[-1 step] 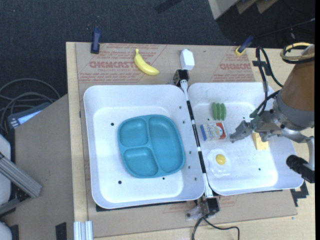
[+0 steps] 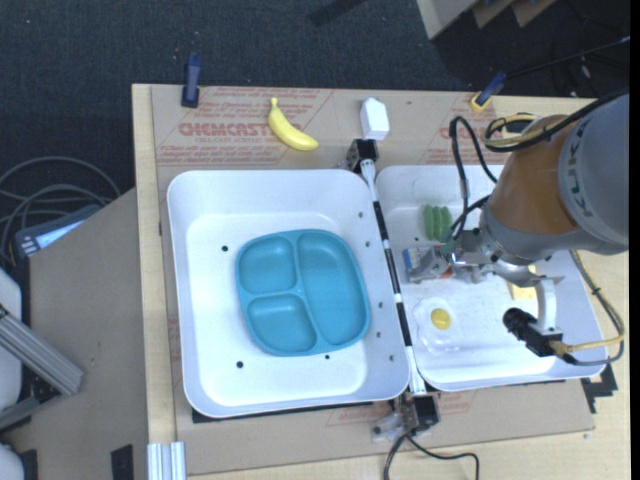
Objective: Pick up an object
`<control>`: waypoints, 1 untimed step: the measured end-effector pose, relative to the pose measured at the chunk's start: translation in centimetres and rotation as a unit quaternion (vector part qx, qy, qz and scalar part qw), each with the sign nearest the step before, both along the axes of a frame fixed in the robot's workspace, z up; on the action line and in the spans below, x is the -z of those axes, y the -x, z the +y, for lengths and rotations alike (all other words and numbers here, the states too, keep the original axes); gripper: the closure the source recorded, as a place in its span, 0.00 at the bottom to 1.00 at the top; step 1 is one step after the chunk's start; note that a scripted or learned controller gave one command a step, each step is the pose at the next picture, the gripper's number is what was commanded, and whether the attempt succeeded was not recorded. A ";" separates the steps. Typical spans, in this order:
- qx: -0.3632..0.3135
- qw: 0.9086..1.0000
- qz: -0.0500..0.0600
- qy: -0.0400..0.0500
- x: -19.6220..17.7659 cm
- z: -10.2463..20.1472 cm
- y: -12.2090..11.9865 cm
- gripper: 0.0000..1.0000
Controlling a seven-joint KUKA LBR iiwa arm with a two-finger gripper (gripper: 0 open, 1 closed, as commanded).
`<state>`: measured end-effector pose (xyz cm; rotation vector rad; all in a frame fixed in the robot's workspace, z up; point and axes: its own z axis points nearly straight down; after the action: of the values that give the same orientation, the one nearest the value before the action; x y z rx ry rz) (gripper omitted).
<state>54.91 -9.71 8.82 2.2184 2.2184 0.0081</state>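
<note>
The gripper (image 2: 428,261) hangs in the right bin (image 2: 570,363), grip state unclear; a yellow object (image 2: 439,318) lies just nearer.

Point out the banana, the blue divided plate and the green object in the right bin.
banana (image 2: 291,131): camera view, middle of its curved body.
blue divided plate (image 2: 300,290): camera view, centre ridge where compartments meet.
green object (image 2: 437,221): camera view, its middle.

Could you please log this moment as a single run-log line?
tool: low in right bin | near: green thing, yellow thing | left bin: blue tray
</note>
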 end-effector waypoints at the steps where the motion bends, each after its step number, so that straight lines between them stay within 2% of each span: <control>1: 0.000 1.000 -0.001 0.000 0.0 -0.1 -5.8 0.00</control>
<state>60.75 -9.76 8.87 2.2166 2.2174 0.0099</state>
